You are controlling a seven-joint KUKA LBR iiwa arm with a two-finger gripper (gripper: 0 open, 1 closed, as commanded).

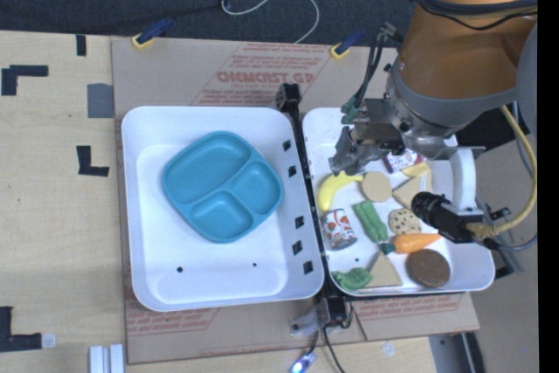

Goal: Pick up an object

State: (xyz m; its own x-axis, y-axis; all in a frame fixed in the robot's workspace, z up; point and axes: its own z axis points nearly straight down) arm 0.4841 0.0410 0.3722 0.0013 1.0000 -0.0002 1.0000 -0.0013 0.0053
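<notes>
My gripper (354,156) hangs low over the back left part of the right bin (476,282), just above the top end of a yellow banana (333,189). Nothing visible is held in it. Beside the banana lie a round tan cookie (377,186), a green pickle (370,220) and a small red and white can (340,229). Further right are a dotted cracker (403,221), an orange carrot (416,242), a brown patty (429,268) and a yellow cheese wedge (416,186). The arm's bulk hides the bin's back right.
The left bin (144,214) holds a blue divided plate (223,185). A green leafy piece (352,279) and a tan slice (384,272) lie at the right bin's front. A purple and white packet (403,160) peeks out beneath the wrist. Black clips join the bins.
</notes>
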